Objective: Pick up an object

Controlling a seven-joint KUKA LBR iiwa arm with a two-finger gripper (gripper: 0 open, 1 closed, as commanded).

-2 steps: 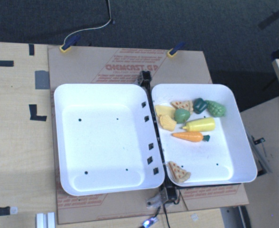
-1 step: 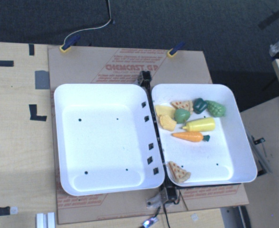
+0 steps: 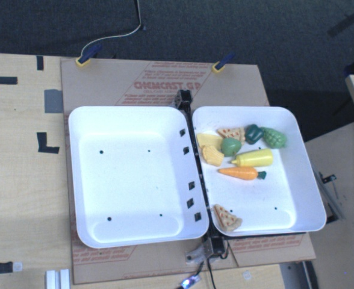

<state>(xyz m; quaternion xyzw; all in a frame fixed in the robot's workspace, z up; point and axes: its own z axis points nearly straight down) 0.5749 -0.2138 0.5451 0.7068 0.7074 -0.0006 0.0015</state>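
Toy foods cluster along the right bin's [image 3: 303, 161] far edge. The carrot [image 3: 239, 173] lies just apart (easiest target) — a pick should descend straight across its narrow width.

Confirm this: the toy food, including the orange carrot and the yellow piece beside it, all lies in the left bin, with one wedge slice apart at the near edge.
Wrong bin. The camera view shows the toy food in the right bin: the carrot, the yellow piece just behind it, and the wedge slice apart at the near edge.
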